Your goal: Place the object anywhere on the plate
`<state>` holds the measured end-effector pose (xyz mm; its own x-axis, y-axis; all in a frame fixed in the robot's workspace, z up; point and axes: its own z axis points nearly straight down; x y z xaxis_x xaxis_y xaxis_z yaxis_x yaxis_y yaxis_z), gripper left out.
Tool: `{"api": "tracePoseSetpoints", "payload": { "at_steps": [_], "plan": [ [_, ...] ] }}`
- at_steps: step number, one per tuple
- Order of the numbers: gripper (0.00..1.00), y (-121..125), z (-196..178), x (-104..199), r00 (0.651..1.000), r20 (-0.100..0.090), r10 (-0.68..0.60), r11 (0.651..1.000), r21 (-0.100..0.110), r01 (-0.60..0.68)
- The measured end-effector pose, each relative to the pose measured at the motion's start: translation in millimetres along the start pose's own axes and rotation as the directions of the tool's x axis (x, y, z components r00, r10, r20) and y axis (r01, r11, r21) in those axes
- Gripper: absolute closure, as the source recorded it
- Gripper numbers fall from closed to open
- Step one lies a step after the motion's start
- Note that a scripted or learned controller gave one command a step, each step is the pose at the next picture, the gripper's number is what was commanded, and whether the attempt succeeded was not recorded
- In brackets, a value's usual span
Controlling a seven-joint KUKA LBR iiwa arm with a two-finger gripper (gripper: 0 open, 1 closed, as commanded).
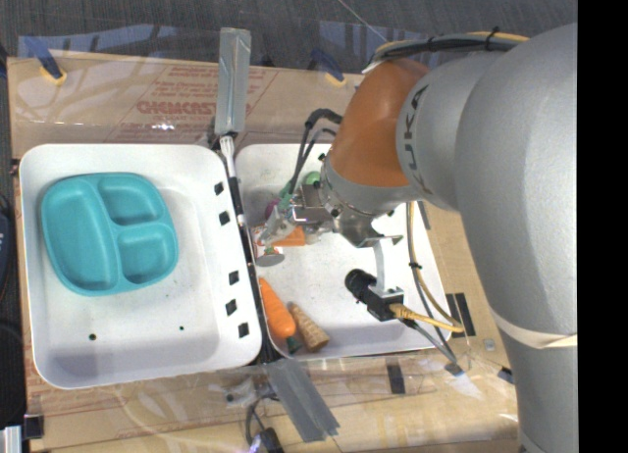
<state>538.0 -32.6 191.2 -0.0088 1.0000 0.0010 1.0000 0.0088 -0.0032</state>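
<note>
Grey arm (510,147) looms over the right bin (392,338), its gripper (278,230) seemingly clasping an orange object (287,237) there, so carrying it to the teal plate (108,230) remains.

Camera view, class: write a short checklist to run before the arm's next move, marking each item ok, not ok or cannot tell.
1. Plate sits flat in the left bin: ok.
2. Plate compartments free to receive the object: ok.
3. Gripper is over the right bin, near its left wall: ok.
4. Jaws closed on something: cannot tell; orange shows there.
5. Carrot and the brown cone-like piece lie clear of the gripper: ok.
6. Object on plate: not ok.
</note>
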Motion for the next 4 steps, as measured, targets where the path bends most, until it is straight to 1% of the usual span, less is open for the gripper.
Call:
{"api": "tracePoseSetpoints", "payload": {
  "at_steps": [1, 2, 3, 4],
  "plan": [
    [1.00, 5, 0, 59, 1.000, 0.000, -0.004, 1.000, -0.001, 0.004],
    [1.00, 38, 1, 122, 1.000, 0.000, -0.004, 1.000, 0.000, 0.004],
    [0.00, 38, 1, 120, 1.000, 0.001, -0.001, 1.000, 0.001, 0.001],
    [1.00, 38, -9, 121, 1.000, 0.002, -0.008, 1.000, 0.003, 0.008]
  ]
}}
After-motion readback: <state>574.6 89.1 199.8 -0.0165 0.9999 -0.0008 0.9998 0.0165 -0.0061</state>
